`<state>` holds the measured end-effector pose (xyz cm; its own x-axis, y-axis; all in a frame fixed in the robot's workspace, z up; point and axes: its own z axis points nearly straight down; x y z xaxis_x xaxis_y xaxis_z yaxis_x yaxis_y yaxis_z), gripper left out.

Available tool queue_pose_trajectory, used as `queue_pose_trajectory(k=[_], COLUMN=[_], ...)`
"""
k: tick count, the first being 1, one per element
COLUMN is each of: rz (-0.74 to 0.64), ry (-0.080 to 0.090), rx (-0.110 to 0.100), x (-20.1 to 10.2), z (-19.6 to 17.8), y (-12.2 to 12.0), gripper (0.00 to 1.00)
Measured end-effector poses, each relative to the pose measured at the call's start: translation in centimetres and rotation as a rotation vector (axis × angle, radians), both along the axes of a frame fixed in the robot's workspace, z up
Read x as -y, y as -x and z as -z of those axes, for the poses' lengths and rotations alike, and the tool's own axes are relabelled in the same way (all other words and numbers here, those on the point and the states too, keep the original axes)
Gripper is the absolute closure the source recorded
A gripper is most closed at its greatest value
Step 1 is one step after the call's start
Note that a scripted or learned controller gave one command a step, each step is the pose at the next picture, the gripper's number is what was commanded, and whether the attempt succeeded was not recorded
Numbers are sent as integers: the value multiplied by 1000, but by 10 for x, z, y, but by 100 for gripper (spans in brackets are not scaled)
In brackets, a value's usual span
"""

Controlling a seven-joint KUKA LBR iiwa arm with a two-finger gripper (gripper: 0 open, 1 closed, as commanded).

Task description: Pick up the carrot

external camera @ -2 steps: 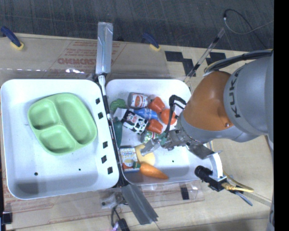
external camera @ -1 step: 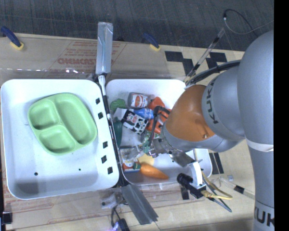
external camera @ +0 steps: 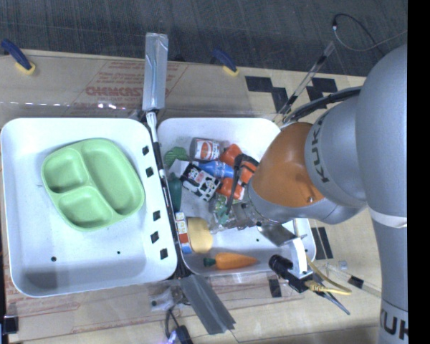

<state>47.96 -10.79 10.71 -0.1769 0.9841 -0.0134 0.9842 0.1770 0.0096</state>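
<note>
Jaws, hidden under the orange wrist band (external camera: 287, 174), are leaving their state impossible to tell, while the small orange plastic carrot (external camera: 233, 261), lying at the right white bin's (external camera: 258, 125) six o'clock, is looking light, rigid, slippery, best pinched mid-body.

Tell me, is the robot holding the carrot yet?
No. The carrot lies loose in the right bin, apart from the arm. Whether anything else is held can't be told.

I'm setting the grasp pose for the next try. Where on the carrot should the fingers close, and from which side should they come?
Grip the carrot around its thick orange middle, coming straight down from above. It lies flat and lengthwise along the right bin's near wall, green end left, so the fingers should probably close across its narrow width. The wall leaves little room on that side.
</note>
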Motion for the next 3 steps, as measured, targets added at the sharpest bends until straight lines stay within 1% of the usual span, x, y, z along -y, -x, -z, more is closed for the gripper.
queue_pose_trajectory(k=[1, 2, 3], rz=[360, 360, 279], ry=[-14, -14, -14], rx=[-12, -13, -16], x=[-11, -11, -65], z=[-86, -86, -84], y=[-84, -84, -24], gripper=[100, 0, 0])
